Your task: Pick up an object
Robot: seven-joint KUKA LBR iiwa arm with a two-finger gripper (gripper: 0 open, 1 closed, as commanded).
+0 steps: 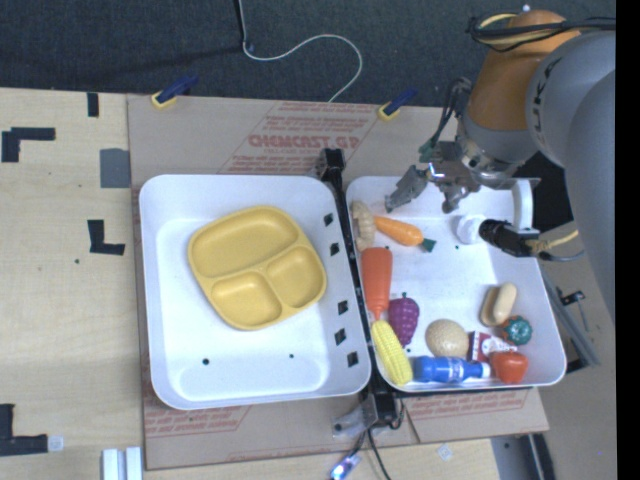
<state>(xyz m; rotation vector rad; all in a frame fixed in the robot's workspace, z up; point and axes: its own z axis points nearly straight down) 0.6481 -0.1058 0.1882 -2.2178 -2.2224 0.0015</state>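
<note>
A wooden tabletop (pixel 60 268) under brown cardboard carried two white bins. In the right bin (pixel 530 268), the small orange plastic carrot (pixel 398 231) lay near its far-left corner, long axis crosswise, green tip rightward. The tool (pixel 428 190) hovered open above, gripping nothing.

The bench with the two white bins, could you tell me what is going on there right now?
The grey and orange arm reaches in over the right bin, its gripper open above the bin's far end, holding nothing. Below it lie toy foods, including a small carrot, a larger carrot, a corn cob and a blue bottle. The left bin holds a yellow divided plate.
</note>
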